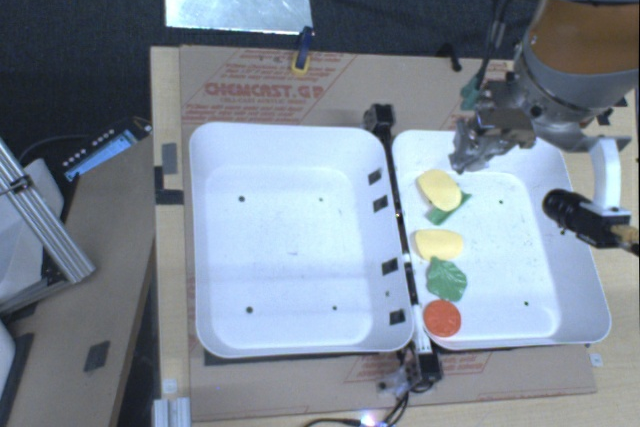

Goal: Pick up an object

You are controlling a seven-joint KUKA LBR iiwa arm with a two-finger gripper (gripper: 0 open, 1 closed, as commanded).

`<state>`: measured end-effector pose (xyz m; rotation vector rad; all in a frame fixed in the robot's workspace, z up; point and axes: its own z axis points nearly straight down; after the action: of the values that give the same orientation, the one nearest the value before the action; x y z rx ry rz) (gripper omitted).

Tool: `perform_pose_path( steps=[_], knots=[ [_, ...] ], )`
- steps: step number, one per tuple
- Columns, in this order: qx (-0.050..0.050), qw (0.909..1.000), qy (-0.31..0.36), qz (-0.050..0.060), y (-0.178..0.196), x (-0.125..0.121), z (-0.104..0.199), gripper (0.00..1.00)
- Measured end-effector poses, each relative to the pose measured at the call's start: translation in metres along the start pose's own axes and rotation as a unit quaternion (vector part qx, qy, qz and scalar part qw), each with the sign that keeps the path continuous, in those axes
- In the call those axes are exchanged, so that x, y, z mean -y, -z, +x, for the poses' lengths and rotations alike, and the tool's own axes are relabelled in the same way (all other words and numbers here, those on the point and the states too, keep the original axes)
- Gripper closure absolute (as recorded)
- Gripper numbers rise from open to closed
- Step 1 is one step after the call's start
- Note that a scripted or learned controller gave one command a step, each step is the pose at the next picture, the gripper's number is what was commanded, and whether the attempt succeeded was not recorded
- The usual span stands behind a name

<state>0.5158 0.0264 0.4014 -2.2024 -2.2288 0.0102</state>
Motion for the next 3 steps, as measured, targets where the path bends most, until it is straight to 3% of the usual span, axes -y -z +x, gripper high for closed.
perform_pose_path(
  steps=[1, 2, 3],
  knots=[
    [0.004, 0.9999, -0.01, -0.011, 0.065, -0.05, -0.125, 1.0],
    [0.0, 0.9999, 0.001, -0.012, 0.14, -0.089, -0.034, 1.0],
    [0.0, 1.0, -0.001, -0.006, 0.135, -0.067, 0.006, 1.0]
  ],
)
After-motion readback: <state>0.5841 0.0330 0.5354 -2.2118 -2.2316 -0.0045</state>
